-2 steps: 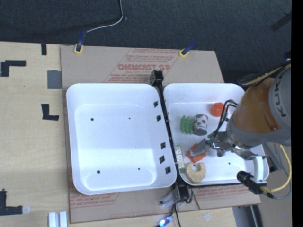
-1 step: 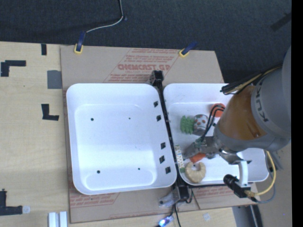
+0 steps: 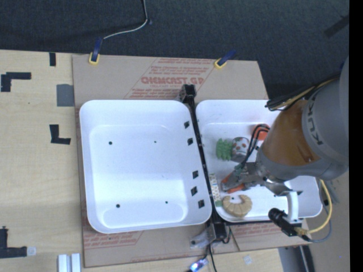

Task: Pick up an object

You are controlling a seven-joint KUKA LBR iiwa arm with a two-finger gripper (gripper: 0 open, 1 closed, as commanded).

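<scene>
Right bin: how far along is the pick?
Done: the arm is over the right bin. In hand: nothing visibly; the gripper sits low among the items. Left: lifting one; the green object and tan ring lie on the floor.

white bins [image 3: 136, 220], green toy [image 3: 225, 148]
</scene>
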